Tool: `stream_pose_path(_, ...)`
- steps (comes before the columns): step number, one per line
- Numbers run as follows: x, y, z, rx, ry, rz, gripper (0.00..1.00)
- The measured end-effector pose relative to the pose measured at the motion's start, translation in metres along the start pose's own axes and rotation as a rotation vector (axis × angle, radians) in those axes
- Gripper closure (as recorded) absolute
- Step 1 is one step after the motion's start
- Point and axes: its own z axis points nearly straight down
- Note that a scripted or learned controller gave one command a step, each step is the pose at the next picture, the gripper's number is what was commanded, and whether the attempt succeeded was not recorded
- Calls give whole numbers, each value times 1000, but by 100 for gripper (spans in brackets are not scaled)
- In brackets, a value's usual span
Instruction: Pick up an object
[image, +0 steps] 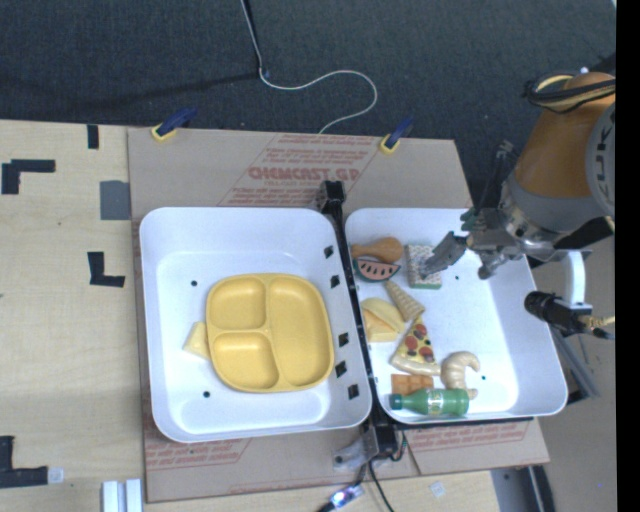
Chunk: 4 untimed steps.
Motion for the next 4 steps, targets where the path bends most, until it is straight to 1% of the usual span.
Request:
stream_pose_path(1,0,3,-7,-13,-2,-3,0)
stream_pose_path(2,-4,3,56,-9,-2,-3,0)
stream_pose_path(3,-1,-1,100,-10,-2,-3,0)
stream_pose_path(4,-1,1,136,-18,-5,-1,0)
